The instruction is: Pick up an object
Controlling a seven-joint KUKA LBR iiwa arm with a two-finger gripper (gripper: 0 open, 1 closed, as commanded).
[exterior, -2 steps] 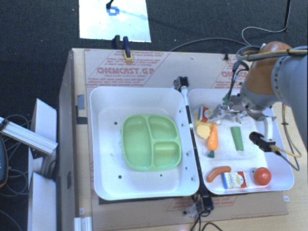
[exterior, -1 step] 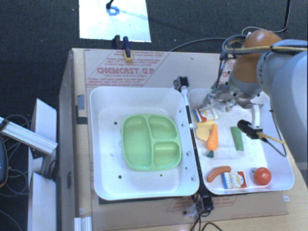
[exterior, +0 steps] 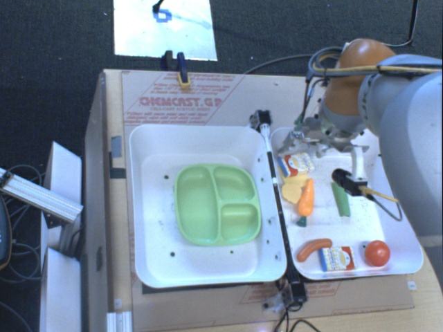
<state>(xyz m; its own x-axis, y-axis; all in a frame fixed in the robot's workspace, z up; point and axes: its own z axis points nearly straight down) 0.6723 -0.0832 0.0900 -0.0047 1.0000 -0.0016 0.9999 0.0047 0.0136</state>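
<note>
In the left bin [exterior: 149,185] I see a green divided plate [exterior: 218,205], well clear of the arm. Over in the right bin [exterior: 408,254], the gripper [exterior: 309,141] hangs at the bin's eleven o'clock, just above a red-and-white packet [exterior: 299,163], the likeliest pick. I cannot tell whether the gripper is apart or together. A yellow wedge [exterior: 293,188] sits at the packet's six o'clock with a carrot [exterior: 306,198] against it (a crowded corner). My worry is that a descent here clips the bin wall, or shoves the flat packet and closes on nothing. The tomato [exterior: 376,253], at five o'clock, would probably roll.
</note>
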